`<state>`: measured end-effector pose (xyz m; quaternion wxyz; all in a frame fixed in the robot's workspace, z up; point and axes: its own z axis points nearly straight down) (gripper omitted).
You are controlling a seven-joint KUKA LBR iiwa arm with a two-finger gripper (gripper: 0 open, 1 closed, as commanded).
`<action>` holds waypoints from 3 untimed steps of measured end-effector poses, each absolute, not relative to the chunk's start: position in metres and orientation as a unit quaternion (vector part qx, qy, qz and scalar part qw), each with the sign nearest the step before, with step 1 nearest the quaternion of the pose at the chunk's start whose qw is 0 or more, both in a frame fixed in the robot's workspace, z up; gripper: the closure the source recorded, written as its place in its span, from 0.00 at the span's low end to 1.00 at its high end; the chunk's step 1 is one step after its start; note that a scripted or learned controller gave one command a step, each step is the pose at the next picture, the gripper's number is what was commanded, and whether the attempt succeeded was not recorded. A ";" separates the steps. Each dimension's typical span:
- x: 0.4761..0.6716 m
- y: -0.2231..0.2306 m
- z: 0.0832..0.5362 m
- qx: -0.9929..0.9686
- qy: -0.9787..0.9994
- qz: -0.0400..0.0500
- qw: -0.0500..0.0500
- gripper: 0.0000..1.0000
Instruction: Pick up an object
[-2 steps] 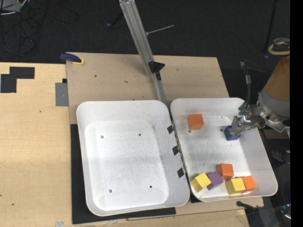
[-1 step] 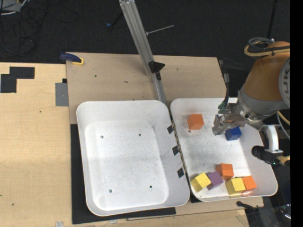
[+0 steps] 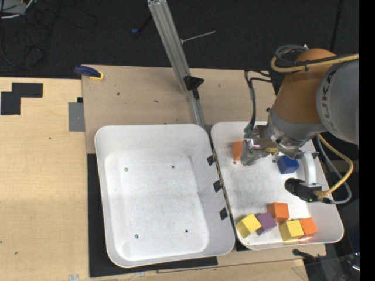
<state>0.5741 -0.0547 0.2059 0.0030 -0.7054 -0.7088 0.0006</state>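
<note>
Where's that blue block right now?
The blue block lies in the right bin, toward its upper part, just right of the gripper and well above the cluster of coloured blocks at the bin's bottom edge.

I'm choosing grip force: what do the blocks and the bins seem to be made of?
The yellow block and orange block look like painted wood or matte plastic: flat colour, crisp edges, no shine. The right bin looks like moulded white plastic, smooth with rounded rims.

Two white bins; three orange blocks, two yellow, one purple, one blue.
</note>
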 end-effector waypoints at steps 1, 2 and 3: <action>0.576 -0.007 0.217 -0.706 -0.709 0.000 0.002 1.00; 0.583 0.037 0.212 -0.706 -0.708 0.000 0.002 1.00; 0.592 0.093 0.208 -0.706 -0.708 0.000 0.002 1.00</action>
